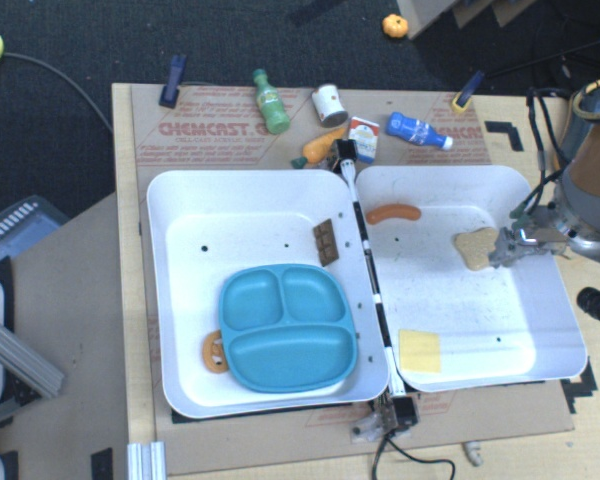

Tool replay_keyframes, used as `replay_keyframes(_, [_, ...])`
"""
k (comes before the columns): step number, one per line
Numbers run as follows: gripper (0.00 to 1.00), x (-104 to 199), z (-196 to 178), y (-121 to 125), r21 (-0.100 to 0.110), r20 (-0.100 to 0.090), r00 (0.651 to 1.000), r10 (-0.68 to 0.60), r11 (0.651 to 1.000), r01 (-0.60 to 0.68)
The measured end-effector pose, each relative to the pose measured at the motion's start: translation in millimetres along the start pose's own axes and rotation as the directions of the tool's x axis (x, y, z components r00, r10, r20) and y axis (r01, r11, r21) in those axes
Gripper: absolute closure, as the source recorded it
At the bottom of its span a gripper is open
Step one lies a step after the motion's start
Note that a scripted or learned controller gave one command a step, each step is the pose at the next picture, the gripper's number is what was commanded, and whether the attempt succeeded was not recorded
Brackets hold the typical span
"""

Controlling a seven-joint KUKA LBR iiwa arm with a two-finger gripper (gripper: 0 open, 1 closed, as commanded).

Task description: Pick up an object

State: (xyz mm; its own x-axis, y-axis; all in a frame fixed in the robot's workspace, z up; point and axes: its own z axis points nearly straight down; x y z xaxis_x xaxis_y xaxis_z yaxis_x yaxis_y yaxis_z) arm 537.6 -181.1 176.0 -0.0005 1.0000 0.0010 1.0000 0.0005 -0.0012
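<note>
A black clamp (402, 411) with a trailing cable sits at the bench's front edge, where the two bins meet.

Gripper (504, 249): low over the right bin (550, 353), toward the bin's 3 o'clock side. The arm (587, 168) enters from the right. Whether the gripper is open or closed cannot be told at this angle, and nothing can be confirmed in its grasp.

Nearest item: a tan bread piece (473, 248), lying on the bin floor just beside the gripper at its 9 o'clock. Contact between the two cannot be told.

Other contents of the right bin:
- A sausage (393, 212), at 10 o'clock from the gripper, near the bin's back left corner.
- A yellow square slice (419, 351), at 7 o'clock from the gripper, near the front left corner.

Left bin (170, 268):
- A blue divided plate (287, 326), at the bin's 5 o'clock.
- A brown chocolate bar (326, 241), at 12 o'clock from the plate, near the shared wall.
- A pretzel (215, 353), at the plate's 8 o'clock, partly under its rim.

Behind the bins, on the board: a green bottle (271, 103), a white can (328, 104), a carrot (322, 146), a small carton (362, 138) and a blue bottle (418, 130).
</note>
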Motion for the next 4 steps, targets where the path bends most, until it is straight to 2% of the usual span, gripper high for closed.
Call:
replay_keyframes(1, [1.0, 14.9, 10.2, 4.3, 0.001, 0.0, 1.0, 0.0, 1.0, 0.0])
replay_keyframes(2, [1.0, -15.1, 27.7, 15.7, -0.002, 0.003, 1.0, 0.001, 1.0, -0.001])
replay_keyframes(3, [1.0, -12.8, 11.4, 7.4, -0.003, 0.002, 1.0, 0.001, 1.0, -0.001])
replay_keyframes(4, [1.0, 6.7, 0.0, -6.8, 0.0, 0.0, 1.0, 0.0, 1.0, 0.0])
